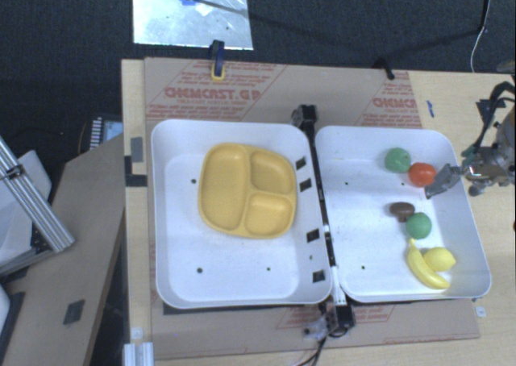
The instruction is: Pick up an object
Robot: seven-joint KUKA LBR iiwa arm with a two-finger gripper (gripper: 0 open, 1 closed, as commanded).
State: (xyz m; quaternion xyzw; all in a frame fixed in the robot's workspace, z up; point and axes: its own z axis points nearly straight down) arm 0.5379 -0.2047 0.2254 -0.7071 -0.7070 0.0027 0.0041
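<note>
Nearest the lower edge of the frame, in the right bin (459, 276), a yellow banana (422, 268) lies touching a yellow lemon (440, 258). Above them sit a green ball (418, 224), a brown piece (401, 210), an orange-red ball (422, 173) and a second green ball (397, 160). The left bin (173, 268) holds a yellow 3-compartment tray (246, 190). At the right edge the gripper (451, 176) hangs over the right bin's rim; whether its fingers are wide or narrow I cannot tell.
</note>
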